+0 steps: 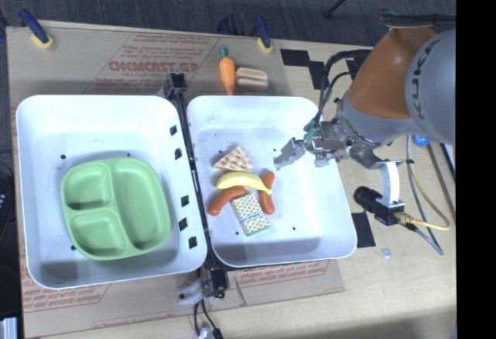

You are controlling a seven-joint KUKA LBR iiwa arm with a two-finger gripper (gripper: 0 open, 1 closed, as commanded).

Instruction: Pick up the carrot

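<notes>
The carrot (226, 72) sits on the surface just past the right bin's (325, 236) far edge, beside a little sandwich (252, 78). The end effector (288, 153) hangs over that bin's right side, can't tell its grip state.

The arm (418, 74) was a thick, rounded grey casting with a broad orange band (387, 77) wrapped above its wrist. Part of a dark letter marking showed on the grey shell beside the band. Below the band sat a grey wrist housing, and from it ran a cluttered metal assembly of small brackets and fittings ending in the gripper (293, 151), pale grey and silver. Thin black cables looped over the orange band. A white bracket and a black cylindrical part hung beneath, trailing a yellow cable.
</notes>
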